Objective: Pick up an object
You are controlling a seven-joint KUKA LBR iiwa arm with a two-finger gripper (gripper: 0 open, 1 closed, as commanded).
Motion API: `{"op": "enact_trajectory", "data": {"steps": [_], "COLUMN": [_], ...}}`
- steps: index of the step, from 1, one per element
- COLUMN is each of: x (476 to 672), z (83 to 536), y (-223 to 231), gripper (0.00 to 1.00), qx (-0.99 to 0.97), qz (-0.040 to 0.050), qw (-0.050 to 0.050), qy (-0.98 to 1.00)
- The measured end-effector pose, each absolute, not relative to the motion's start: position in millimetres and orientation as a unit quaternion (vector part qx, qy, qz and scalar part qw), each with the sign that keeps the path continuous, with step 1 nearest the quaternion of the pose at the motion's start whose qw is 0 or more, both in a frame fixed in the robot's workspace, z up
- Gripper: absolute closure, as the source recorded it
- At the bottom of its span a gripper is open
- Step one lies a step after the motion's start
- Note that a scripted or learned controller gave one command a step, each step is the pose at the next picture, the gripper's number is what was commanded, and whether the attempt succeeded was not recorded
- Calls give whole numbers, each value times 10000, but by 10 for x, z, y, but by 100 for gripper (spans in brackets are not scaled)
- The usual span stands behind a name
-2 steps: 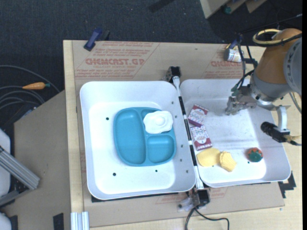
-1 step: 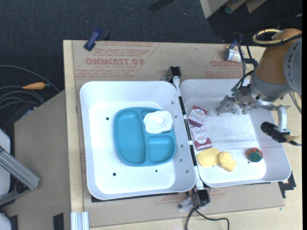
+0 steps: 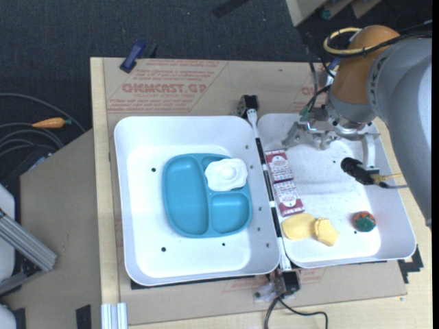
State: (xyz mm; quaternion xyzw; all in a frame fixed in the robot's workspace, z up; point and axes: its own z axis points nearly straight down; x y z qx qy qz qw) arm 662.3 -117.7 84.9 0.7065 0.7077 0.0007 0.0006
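Hovering at the far end of the right bin [image 3: 394, 249], the pincer [image 3: 317, 134] grips nothing, fingers seemingly spread; nearest is the light, stiff carton [image 3: 282, 180], best pinched across its narrow sides

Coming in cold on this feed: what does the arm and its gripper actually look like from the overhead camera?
The grey KUKA arm is a broad, rounded, smooth body, with an orange band above the wrist. A yellowish cable loop and thin dark wires run beside the band. Below it sits the silvery metal gripper, built from angular bracket-like parts over the right white bin.
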Motion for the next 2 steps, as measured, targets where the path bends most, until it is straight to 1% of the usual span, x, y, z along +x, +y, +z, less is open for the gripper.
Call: {"op": "enact_trajectory", "data": {"steps": [1, 2], "x": [6629, 6627], "z": [957, 953], "y": [-1183, -1182], "gripper": [100, 0], "qx": [7064, 7063], "qz": [7, 4], "qw": [24, 21], "qy": [7078, 7079]}}
